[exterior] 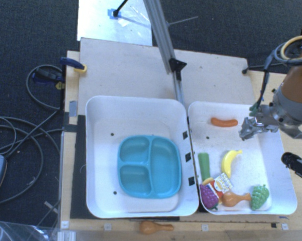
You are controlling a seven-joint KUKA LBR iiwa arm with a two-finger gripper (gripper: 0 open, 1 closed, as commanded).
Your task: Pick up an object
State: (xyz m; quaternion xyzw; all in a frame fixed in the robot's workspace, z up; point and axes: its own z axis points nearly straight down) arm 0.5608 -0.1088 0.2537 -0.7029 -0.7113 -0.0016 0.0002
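Two white bins side by side on the surface (144, 70).
Pincer (249, 130) above right bin (277, 152), spread or pressed together impossible to tell; just beside sausage (224, 122); banana (230, 161), grapes (259, 196) nearer front; blue tray (149, 166) in left bin (103, 140).

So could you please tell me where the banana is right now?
The banana lies in the right bin, near its middle, right of the green stick and just above the small packet.
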